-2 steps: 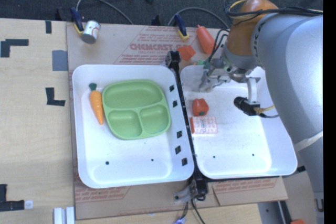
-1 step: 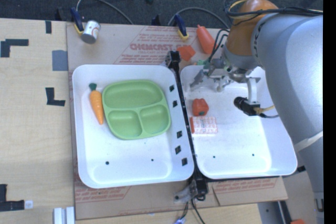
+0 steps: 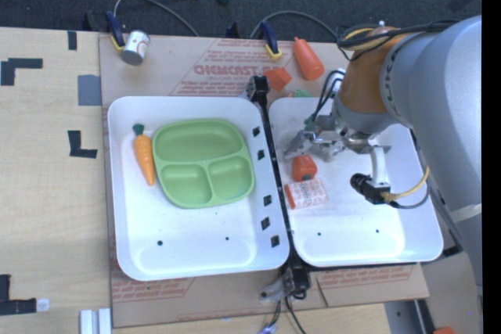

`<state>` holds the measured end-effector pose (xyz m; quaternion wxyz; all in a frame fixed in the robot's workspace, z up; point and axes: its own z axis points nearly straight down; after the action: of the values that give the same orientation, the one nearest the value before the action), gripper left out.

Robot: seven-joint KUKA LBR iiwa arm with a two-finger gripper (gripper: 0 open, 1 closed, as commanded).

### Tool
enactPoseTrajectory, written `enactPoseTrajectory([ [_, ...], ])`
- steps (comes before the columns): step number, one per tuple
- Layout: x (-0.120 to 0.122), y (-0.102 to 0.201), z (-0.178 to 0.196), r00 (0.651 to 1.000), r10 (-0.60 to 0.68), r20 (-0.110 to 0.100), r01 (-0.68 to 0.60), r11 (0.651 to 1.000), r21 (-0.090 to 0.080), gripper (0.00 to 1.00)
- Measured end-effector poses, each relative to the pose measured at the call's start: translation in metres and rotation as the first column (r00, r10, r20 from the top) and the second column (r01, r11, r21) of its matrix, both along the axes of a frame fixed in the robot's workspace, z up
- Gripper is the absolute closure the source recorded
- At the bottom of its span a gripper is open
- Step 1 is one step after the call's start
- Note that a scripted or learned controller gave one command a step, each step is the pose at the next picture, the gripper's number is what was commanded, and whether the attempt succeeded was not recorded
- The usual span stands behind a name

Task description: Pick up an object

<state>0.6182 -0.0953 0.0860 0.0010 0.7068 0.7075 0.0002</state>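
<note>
In the right bin (image 3: pixel 368 242) a small red-orange block (image 3: pixel 304 167) lies near the left wall. A white and red packet (image 3: pixel 306 194) lies just in front of it. My gripper (image 3: pixel 308 143) hangs low over the bin, directly behind the block and close to it. Nothing shows in its grasp. The grey arm with its orange band (image 3: pixel 368 86) comes in from the right. The left bin (image 3: pixel 188 250) holds a green divided plate (image 3: pixel 205 162) and a toy carrot (image 3: pixel 144 156) beside the plate's left edge.
Behind the bins, an orange cone-like toy (image 3: pixel 308 59) and a smaller orange piece (image 3: pixel 279 78) lie on the cardboard. A small can (image 3: pixel 135 47) sits at the back left. A black divider (image 3: pixel 268 160) runs between the bins. A yellow cable (image 3: pixel 403 195) loops by the wrist.
</note>
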Motion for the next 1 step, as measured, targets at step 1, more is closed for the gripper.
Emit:
enactPoseTrajectory([
  [1, -0.0079, -0.0060, 0.0004, 1.000, 0.001, 0.003, -0.001, 1.000, 0.000, 0.00],
])
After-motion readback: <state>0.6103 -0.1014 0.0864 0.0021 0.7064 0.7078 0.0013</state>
